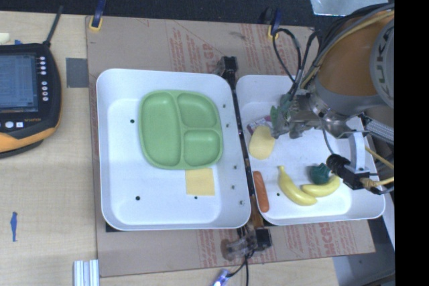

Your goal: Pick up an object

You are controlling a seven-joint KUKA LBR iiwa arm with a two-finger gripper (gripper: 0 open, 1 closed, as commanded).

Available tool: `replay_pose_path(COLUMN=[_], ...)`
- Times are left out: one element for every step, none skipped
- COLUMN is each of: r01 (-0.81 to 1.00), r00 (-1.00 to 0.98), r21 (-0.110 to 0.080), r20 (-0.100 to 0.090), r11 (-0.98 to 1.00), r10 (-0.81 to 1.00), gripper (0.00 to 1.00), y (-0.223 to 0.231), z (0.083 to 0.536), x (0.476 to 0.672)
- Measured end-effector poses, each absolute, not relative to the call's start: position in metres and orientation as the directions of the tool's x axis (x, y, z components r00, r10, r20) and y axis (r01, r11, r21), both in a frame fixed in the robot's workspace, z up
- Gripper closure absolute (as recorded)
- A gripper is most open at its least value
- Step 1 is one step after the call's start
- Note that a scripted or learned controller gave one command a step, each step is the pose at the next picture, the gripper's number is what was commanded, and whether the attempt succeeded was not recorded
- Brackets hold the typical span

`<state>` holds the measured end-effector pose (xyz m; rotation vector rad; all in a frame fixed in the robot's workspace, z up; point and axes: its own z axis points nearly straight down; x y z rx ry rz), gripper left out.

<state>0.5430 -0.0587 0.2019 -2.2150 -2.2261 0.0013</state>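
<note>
Gripper (280,122) low in right bin (295,211), at its upper left. Finger state: cannot tell, hidden under wrist hardware and cables. Pale yellow rounded object (261,143) lies just below-left of gripper, near or touching. Two bananas (295,189) and a green item (320,174) near front; orange carrot-like stick (260,191) along left wall. Left bin (114,144): green divided plate (181,128), yellow square (200,181).
</note>
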Motion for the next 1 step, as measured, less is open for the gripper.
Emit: replay_pose_path(r01=[1.0], r00=[-0.004], r21=[-0.003], r20=[0.001], r11=[0.004], r10=[1.0], gripper=[1.0], y=[-0.0011], z=[0.2365], x=[0.5442])
